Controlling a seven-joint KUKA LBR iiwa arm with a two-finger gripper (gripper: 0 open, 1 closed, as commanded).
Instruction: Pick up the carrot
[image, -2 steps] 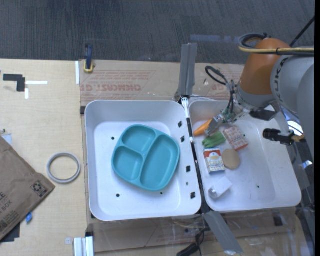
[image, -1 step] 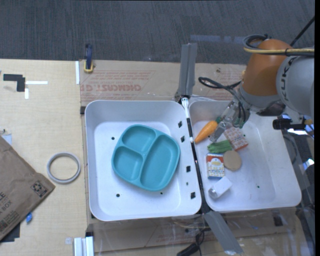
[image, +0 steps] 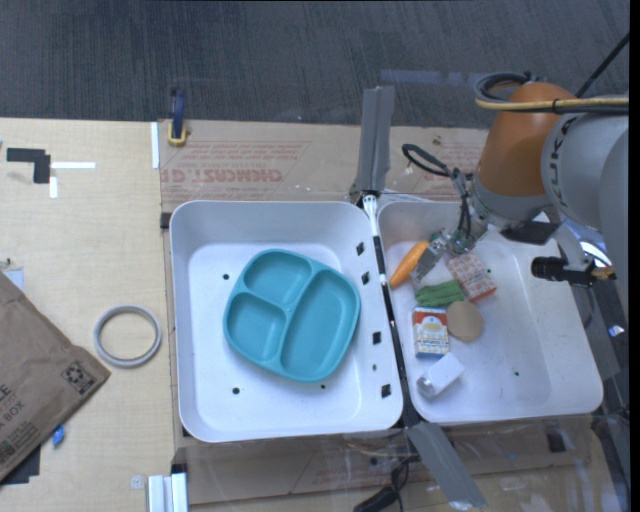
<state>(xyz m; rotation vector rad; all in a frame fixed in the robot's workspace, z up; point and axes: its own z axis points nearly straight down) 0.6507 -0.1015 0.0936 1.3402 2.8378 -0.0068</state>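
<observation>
The gripper hangs low over the right bin, near that bin's far left corner, at the end of the grey arm with its orange band. Whether its fingers are spread or closed cannot be told from this angle.

The carrot lies just to the left of the gripper, tilted, close against the divider between the two bins. It seems to touch or nearly touch the gripper's tip, but it does not show between the fingers.

Just below the gripper lies a green leafy piece. To the gripper's lower right sits a small red and white packet, and under that a round tan piece. A small carton with a red label lies beside the tan piece, and a white block rests nearer the front of the bin.

Well to the left of the gripper, the left bin holds a teal divided plate. Farther left on the worktop lies a roll of tape.
</observation>
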